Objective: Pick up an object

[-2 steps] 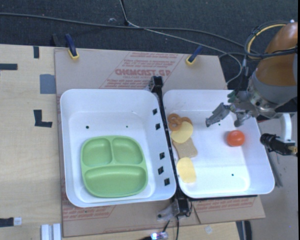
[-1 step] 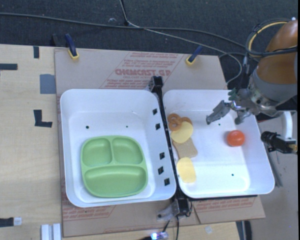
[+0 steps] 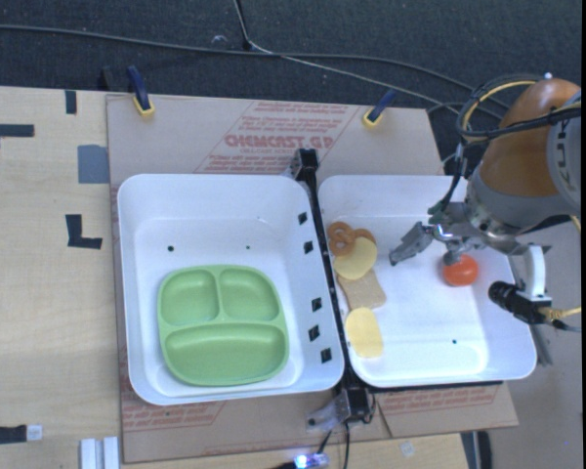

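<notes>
Tool (image 3: 438, 245) fingers spread wide above right bin (image 3: 420, 355), holding nothing.

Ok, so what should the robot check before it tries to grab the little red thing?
1. Red thing lies in the right bin: ok.
2. Hand is above the red thing: ok, it hangs close over it, slightly to the side.
3. Red thing between the hand's fingers: cannot tell, the wrist hides that spot.
4. Space around the red thing: ok, the yellow and tan food pieces lie apart, by the bin's left wall.
5. Green divided plate out of the way: ok, it sits in the left bin.
</notes>
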`<state>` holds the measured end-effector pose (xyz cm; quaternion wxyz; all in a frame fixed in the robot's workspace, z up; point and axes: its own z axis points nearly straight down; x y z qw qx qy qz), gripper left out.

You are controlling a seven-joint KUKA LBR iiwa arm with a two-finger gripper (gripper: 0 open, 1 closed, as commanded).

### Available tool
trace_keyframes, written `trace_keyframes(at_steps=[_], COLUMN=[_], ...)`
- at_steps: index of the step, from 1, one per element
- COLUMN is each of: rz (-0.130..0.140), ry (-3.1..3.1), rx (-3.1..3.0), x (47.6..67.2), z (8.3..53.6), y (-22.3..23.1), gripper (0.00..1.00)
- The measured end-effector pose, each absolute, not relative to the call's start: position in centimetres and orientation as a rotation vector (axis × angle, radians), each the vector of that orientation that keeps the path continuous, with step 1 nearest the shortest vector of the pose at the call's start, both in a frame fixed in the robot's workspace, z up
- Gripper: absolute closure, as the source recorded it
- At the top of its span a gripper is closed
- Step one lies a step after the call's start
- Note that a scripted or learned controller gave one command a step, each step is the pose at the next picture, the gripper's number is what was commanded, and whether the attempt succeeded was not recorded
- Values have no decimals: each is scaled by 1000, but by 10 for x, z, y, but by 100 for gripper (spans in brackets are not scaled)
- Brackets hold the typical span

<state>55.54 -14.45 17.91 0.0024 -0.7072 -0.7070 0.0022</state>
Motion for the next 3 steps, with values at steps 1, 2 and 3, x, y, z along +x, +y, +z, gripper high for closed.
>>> trace_keyframes(at_steps=[1,2,3], rz=[6,1,-10], ry=[-2220,-2223,-2228], rx=[-2217,-2223,-2221], x=[552,553,556], z=[135,84,99], y=[-141,-141,-139], gripper=[0,0,100])
